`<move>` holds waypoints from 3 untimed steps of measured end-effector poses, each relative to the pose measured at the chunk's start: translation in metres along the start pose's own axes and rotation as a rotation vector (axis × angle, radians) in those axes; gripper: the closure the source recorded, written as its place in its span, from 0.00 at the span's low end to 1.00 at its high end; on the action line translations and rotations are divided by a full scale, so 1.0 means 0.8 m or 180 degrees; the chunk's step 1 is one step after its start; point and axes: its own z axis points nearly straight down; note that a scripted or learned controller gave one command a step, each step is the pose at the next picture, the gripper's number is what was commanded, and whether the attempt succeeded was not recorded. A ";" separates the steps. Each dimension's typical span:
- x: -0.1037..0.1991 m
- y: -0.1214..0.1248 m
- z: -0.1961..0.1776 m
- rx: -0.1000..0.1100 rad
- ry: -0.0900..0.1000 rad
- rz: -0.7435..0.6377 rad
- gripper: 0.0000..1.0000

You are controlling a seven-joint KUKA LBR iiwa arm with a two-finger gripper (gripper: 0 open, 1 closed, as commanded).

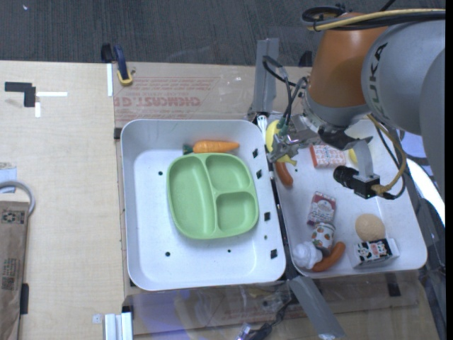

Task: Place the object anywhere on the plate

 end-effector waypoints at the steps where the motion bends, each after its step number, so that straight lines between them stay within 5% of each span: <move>1: 0.105 -0.038 -0.023 0.0003 0.0000 -0.0410 1.00; 2: 0.121 -0.067 -0.012 0.0002 0.0001 -0.1390 1.00; 3: 0.111 -0.078 0.000 -0.0002 -0.0001 -0.1622 1.00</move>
